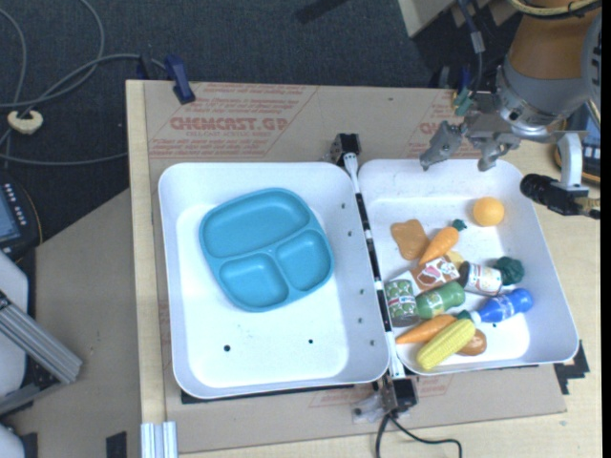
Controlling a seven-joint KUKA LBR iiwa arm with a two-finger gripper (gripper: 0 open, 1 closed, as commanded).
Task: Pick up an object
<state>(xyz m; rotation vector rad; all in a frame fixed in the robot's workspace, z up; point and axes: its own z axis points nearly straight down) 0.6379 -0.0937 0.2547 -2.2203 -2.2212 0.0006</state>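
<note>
**Fig. — Approach phase: end effector above far edge of right bin, nothing gripped**

Surface (239, 122): brown board w/ red print, carrying two shallow white bins side by side.

Left bin (191, 351): holds a blue divided plate (265, 248), three compartments, lying toward the bin's far half.

Right bin (554, 303): holds the candidates for the pick, i.e. toy food clustered in its near half. Arm (549, 27): grey w/ orange band, reaching in from the right, over the bin's far right corner.

End effector (465, 151): two fingers spread apart, nothing between them; hanging over the bin's far rim, well apart from the pile.

Objects, approx. large to small: yellow corn cob (445, 343) at the near edge, touching an orange carrot (424, 329); green bottle (438, 301) beside a green can (401, 302); blue bottle (504, 305); second carrot (439, 243), tilted; brown bread-like piece (409, 238); orange ball (488, 212), lying alone, nearest the fingers.

Step in hand, as judged from here: pre-grasp, no object chosen yet. Next move calls for travel toward the near side, a descent w/ fingers kept apart, and closure round one item. The orange ball looks the easiest target (isolated), though round, so it may roll out; the clustered pieces risk a multi-object or glancing grip.
</note>
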